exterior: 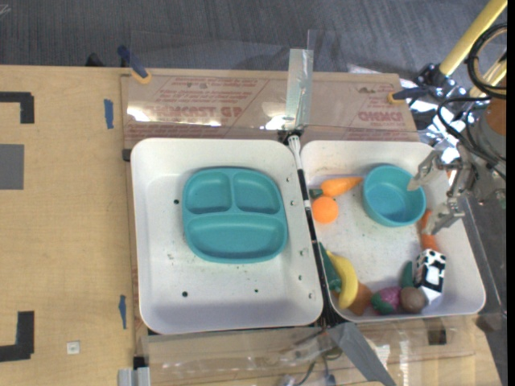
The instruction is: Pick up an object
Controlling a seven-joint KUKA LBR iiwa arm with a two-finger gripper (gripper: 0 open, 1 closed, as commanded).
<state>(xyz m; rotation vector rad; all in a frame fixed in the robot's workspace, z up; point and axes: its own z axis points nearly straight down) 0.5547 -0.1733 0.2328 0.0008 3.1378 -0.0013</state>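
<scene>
teal plate (234, 216) | teal bowl (393, 195) | orange ball (324, 209) | yellow banana (346, 277)

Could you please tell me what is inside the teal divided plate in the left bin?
The teal divided plate shows three bare compartments with nothing in them. It lies flat in the left bin, so whatever is beneath it is covered.

A tray (233, 214) lies in the left bin (153, 296). In the right bin (471, 284), a bowl (393, 194) sits behind; a banana (346, 277) lies front left, a carrot (339, 186) beside the bowl.
</scene>
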